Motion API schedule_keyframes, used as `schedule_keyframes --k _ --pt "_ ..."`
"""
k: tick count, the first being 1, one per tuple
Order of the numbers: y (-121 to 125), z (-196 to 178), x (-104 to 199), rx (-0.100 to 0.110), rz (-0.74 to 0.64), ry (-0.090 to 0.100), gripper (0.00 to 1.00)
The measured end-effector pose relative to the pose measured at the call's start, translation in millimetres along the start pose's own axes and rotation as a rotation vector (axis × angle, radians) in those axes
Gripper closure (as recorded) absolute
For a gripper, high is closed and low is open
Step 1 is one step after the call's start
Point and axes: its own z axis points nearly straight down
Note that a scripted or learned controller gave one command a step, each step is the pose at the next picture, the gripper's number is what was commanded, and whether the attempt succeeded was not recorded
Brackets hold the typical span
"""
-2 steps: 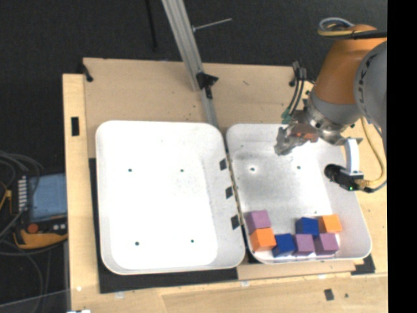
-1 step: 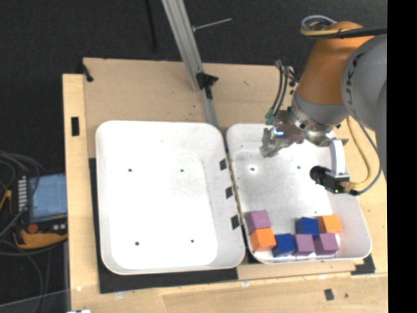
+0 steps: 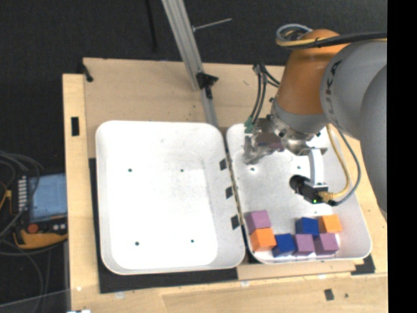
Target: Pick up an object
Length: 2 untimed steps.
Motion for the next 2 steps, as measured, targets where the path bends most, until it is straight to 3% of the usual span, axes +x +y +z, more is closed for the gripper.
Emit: schedule_keyframes --k 2 --pt "-37.3 -22.9 100.4 0.001 -0.003 0.002 1.00"
